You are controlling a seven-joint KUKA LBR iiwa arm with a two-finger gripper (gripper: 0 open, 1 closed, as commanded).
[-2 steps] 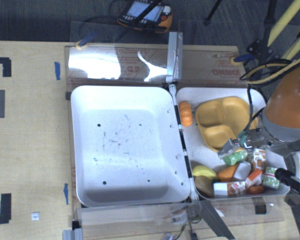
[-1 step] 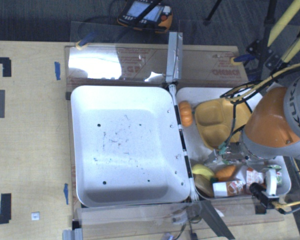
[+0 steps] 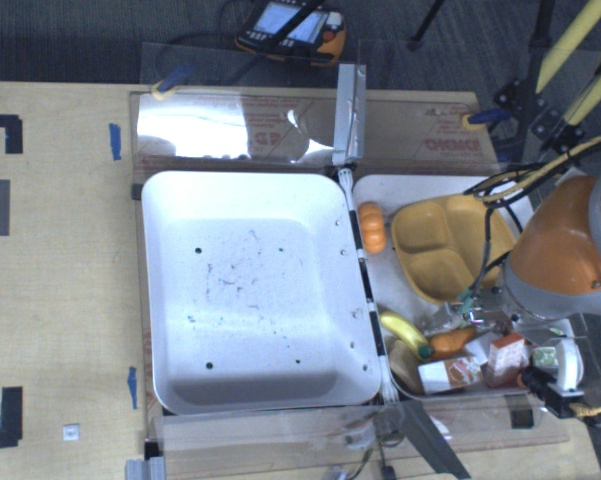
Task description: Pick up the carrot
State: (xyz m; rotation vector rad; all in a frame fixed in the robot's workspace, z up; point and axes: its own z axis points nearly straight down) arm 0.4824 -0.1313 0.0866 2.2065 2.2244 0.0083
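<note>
Hovering at the right bin's (image 3: 380, 193) five o'clock, our gripper (image 3: 472, 313) sits just above the carrot (image 3: 450, 344); we cannot tell its state, so nothing looks lifted yet.

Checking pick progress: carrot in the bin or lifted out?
In. The carrot lies low in the right bin, beside the banana.

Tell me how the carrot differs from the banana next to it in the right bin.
The carrot is orange, short and fairly straight; the banana is yellow, longer and curved. The banana lies nearer the divider, the carrot further right by the gripper. Both rest in the right bin's near end, close together.
</note>
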